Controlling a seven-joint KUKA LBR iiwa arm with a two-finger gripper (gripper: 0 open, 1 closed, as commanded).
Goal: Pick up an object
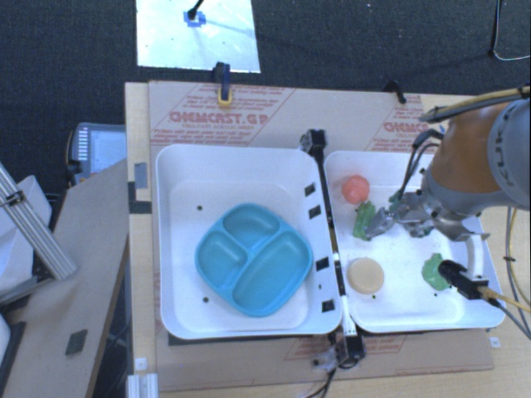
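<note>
Two white bins sit side by side; in the right bin [390, 317] the gripper [375, 224] pinches a green object [364, 219] near its left wall.

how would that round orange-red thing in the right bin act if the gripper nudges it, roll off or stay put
The orange-red ball looks round and smooth, so a nudge would probably roll it across the flat right bin. It looks small, so likely light. The green piece beside it might stop a roll that way.

Two white bins [178, 247], one blue plate [253, 259], four small objects [365, 275].
</note>
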